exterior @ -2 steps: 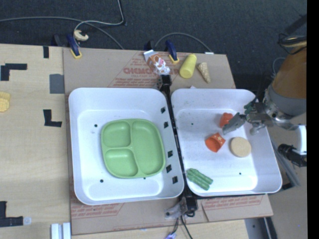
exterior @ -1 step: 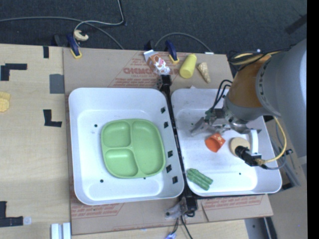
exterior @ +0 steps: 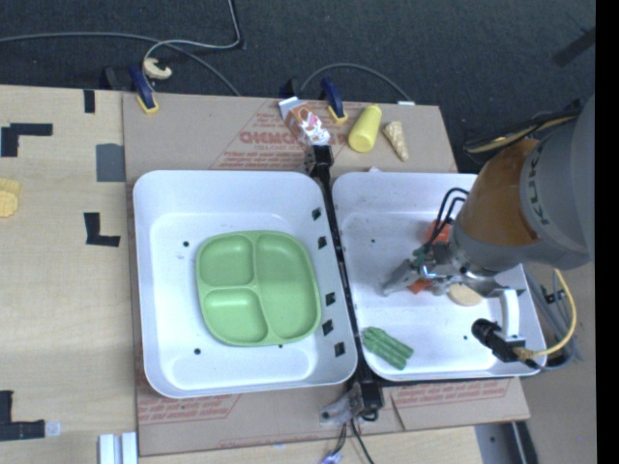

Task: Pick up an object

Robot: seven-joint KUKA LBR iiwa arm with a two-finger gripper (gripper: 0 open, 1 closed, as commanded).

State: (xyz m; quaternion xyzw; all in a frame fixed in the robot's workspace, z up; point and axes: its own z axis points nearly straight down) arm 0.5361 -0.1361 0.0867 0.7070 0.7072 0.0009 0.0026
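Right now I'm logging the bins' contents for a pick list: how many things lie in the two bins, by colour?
Green: 2, the plate in the left bin and a small ridged piece in the right bin
Tan: 1, a piece partly hidden beside the gripper
Total: 3

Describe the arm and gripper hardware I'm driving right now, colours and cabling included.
The arm is a thick rounded grey KUKA iiwa arm with a broad orange band above the wrist. Black and red cables loop along the wrist's side. Below sits a small grey metal two-finger gripper with thin pointed fingers and some orange and green parts at its base.
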